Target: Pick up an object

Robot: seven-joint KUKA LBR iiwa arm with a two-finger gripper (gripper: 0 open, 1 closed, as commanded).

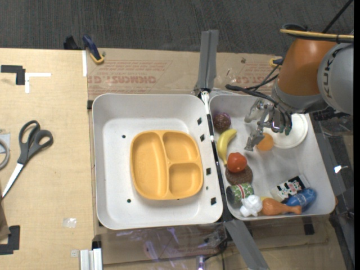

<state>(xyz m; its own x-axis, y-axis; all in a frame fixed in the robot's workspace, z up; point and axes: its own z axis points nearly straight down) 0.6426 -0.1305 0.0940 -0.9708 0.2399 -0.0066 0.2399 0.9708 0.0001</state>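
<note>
Camera view: orange ball [265, 143] just beside pincer [254, 140] fingertips, right bin [320, 167].

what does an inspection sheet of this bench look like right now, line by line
surface: wooden bench top bearing two white bins, left bin and right bin.
job's things: right bin holds a banana, tomato, dark purple fruit, orange ball, brown disc, green can, chicken drumstick, blue toy, white plate.
clutter: yellow divided plate in the left bin; scissors on the bench.
grippers: hand low in the right bin, beside the orange ball; grip unclear.
cables: black cable near the wrist.
surroundings: cardboard sheet; dark floor.
</note>
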